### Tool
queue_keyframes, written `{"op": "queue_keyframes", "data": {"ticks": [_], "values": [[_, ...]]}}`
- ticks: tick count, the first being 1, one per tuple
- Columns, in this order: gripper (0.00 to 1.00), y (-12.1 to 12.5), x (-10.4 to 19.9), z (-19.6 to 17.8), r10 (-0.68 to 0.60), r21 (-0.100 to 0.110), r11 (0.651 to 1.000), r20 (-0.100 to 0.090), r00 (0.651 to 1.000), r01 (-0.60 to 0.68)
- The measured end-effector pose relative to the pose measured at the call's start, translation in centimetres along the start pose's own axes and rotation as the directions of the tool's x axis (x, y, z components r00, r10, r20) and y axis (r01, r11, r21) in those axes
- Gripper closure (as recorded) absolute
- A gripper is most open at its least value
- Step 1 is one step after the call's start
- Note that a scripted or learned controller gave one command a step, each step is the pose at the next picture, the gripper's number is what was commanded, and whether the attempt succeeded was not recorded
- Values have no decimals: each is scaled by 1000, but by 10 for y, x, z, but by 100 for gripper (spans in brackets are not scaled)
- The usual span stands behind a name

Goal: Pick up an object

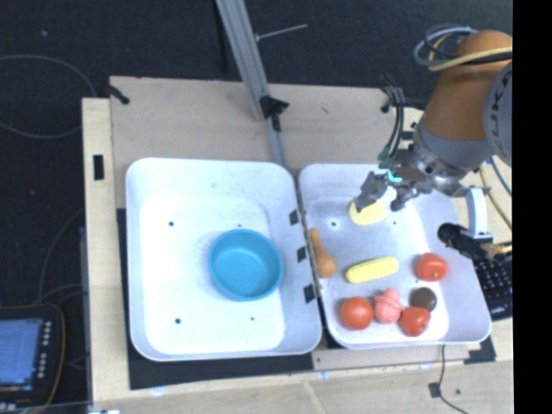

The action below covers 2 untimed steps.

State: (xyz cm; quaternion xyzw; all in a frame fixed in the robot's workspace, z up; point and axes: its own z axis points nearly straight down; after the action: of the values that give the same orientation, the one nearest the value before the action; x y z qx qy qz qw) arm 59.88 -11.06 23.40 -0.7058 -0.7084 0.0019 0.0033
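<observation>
Two yellow pieces (372, 270), three red tomatoes (356, 312), one blue bowl (246, 264).

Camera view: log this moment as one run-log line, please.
tool over right bin | pale yellow piece between its fingers | blue bowl in left bin

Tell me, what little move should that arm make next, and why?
Probably a slow lift straight up. The gripper sits at the top of the right bin, right over a pale yellow piece that seems to lie between its fingers. Rising gently would show whether it comes along, well apart from the yellow banana-like piece and tomatoes below.
</observation>
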Motion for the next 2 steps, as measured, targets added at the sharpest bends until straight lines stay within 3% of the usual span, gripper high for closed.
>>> {"op": "queue_keyframes", "data": {"ticks": [1,2], "values": [[0,1,0,-3,0,-5,1000,0,1000,0],[0,-2,6,45,3,-1,1000,4,1000,-3]]}}
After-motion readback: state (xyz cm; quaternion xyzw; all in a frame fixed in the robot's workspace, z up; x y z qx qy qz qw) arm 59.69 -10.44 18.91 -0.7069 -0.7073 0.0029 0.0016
